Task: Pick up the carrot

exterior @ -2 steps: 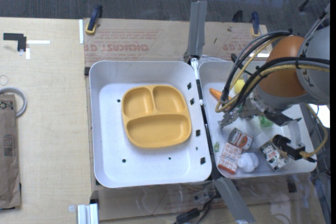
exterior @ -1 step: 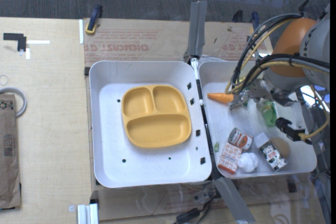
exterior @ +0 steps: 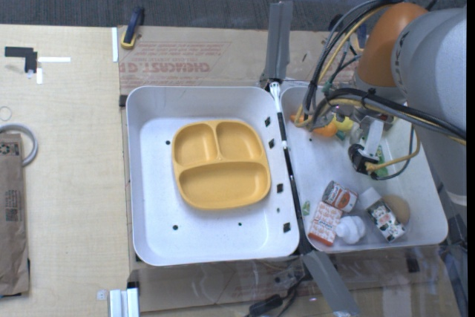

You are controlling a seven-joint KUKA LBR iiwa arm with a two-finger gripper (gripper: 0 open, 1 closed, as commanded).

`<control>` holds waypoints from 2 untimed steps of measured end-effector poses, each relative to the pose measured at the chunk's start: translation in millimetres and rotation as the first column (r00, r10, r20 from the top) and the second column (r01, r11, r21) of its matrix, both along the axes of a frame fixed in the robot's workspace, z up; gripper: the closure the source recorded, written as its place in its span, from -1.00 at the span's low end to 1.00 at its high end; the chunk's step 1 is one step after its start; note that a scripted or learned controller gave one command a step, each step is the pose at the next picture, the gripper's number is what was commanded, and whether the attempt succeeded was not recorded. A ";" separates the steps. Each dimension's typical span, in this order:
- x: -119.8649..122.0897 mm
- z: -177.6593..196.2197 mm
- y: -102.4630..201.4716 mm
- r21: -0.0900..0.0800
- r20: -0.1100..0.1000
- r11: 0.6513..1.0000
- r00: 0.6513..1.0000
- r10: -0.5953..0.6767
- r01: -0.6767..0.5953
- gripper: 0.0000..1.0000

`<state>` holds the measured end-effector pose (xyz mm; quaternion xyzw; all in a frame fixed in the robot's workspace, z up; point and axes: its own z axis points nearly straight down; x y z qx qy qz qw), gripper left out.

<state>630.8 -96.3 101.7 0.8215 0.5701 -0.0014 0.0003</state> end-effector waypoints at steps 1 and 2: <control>3.0 -10.3 -37.0 0.000 0.000 0.991 0.991 -0.132 0.132 -1.00; 28.0 94.0 -100.9 -0.001 0.002 0.997 0.997 0.076 -0.076 -1.00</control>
